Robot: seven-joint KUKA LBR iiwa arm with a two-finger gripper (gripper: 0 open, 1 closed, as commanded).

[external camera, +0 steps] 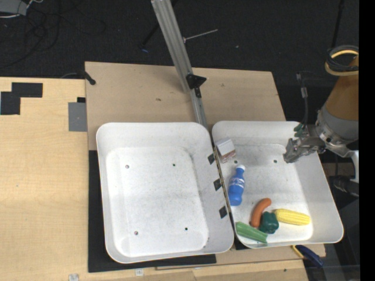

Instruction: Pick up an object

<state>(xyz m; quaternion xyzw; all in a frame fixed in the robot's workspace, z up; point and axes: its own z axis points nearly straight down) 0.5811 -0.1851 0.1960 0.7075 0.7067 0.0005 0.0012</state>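
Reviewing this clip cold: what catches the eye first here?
The bright toys in the right bin: a blue bottle by the divider, then an orange carrot, yellow corn and green vegetable bunched at its near edge. The gripper hangs above that bin's far right part.

2 white bins sit side by side on the bench. The left bin (153,192) lies beside the right bin (275,139), which holds a small box (225,151) at its far left, a blue bottle (236,185) along the left wall, and at the near end an orange sausage (260,211), yellow corn (292,217) and a green vegetable (252,232). The gripper (295,150) hangs over the right bin's far right side, with nothing seen in it.
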